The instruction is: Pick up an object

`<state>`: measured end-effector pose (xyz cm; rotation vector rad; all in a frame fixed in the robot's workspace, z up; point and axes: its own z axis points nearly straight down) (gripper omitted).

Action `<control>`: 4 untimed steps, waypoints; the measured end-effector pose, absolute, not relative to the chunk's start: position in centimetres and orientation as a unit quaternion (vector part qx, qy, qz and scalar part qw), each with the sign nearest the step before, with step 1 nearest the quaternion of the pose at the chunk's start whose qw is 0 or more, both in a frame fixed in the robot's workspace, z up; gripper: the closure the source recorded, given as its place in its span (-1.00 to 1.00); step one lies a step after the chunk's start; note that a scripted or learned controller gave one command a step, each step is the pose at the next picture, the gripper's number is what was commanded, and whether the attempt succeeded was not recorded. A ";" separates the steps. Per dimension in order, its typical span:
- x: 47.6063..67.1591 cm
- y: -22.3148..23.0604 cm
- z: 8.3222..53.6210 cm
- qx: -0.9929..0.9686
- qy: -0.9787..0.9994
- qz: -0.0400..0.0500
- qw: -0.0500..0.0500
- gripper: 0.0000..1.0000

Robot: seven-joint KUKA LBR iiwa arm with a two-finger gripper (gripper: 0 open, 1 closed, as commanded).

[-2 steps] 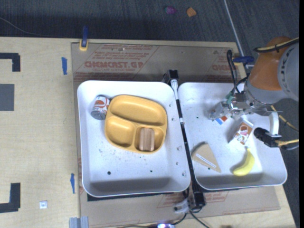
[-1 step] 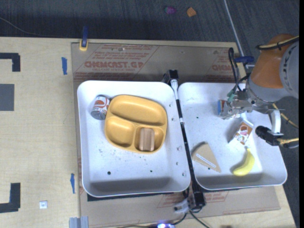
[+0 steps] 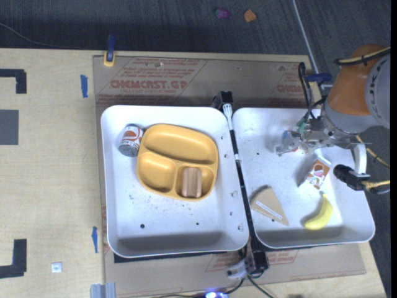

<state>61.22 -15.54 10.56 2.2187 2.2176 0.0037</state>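
Arm parked over the right bin (image 3: 353, 231)
You can't tell the gripper (image 3: 296, 138) opening; glossy curved banana (image 3: 319, 215) sits lower right.

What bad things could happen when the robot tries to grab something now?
The pincer hovers over bare floor in the right bin, so it may close on nothing. The banana and small carton lie close together, so grabbing one might bump the other.
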 end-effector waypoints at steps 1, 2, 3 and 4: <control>54.7 -13.5 8.9 0.707 0.707 0.003 0.006 -1.00; 49.4 -9.5 8.9 0.707 0.707 0.004 0.007 -1.00; 48.5 -9.3 8.9 0.707 0.707 0.005 0.010 -1.00; 48.5 -9.4 8.9 0.706 0.708 0.006 0.009 -1.00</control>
